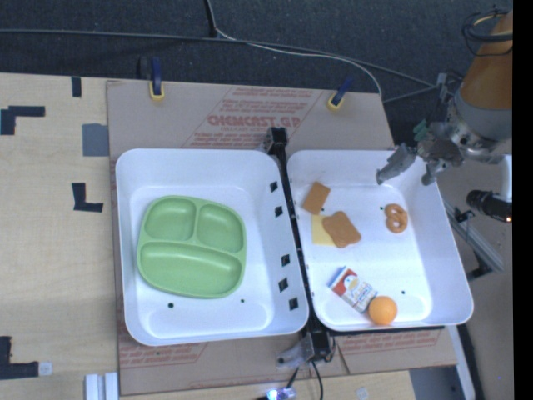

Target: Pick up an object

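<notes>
My gripper (410, 168) hangs open over the far right corner of the right bin (433, 307), with nothing between its two spread fingers (391, 167). Just below it in the bin lies a small pretzel (396, 217). A brown cracker (315, 197), a slice of toast (341, 228) on a yellow cheese slice (321, 232), a small red and white carton (354, 289) and an orange ball (382, 310) are spread across the same bin.
The left bin (133, 182) holds a green divided plate (192, 247). A black divider with clips (286, 223) runs between the bins. Cables cross the dark surface at the back, and two clamps (155, 82) pin the cardboard sheet.
</notes>
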